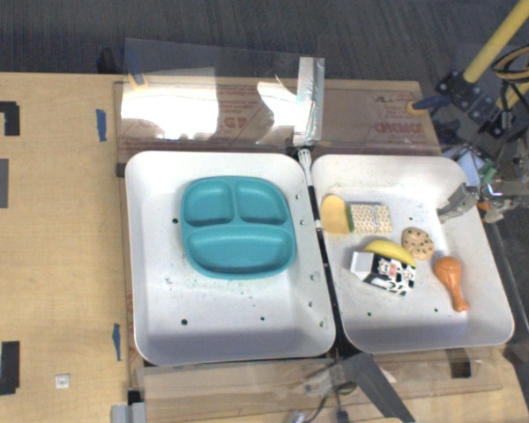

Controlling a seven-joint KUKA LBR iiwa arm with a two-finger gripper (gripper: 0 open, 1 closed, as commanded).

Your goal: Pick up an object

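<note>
- Gripper position is recorded at the upper right rim of the right bin, at the end of the arm entering from the right.
- Finger state cannot be told from the camera view; nothing is seen held.
- Candidate objects are all found left of and below the gripper, inside the right bin: the round cookie is judged nearest, just below-left.
- The orange drumstick-shaped toy is located almost straight below the gripper; its long axis is tilted slightly, thick end nearer the gripper, thin end pointing away.
- The banana, the black-and-white patterned item, the yellow block and the speckled packet are placed farther left.
- The teal divided plate is set in the left bin, well apart from the gripper.
- A short travel down and leftward is judged sufficient for the cookie.
</note>
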